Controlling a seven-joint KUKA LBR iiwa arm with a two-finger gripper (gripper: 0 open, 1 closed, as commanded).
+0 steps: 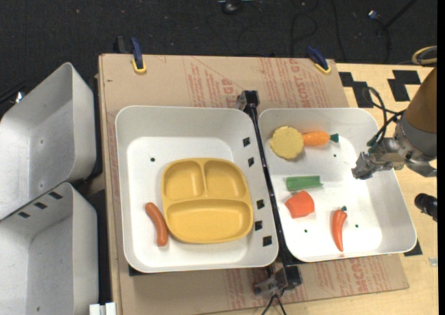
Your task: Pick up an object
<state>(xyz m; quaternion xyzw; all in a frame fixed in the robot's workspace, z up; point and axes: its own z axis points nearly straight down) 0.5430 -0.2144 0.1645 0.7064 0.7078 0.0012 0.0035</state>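
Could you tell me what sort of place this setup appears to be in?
Probably a robotics lab test bench: two white bins clamped to a cardboard sheet, toy food such as a plastic carrot and yellow divided plate, and loose cables on dark carpet.

Even overhead light, I see bright near-blown white bins point(188, 122), soft short shadows under the yellow tray point(207, 200), dark floor beyond the bench. Slightly soft focus, mild grain.
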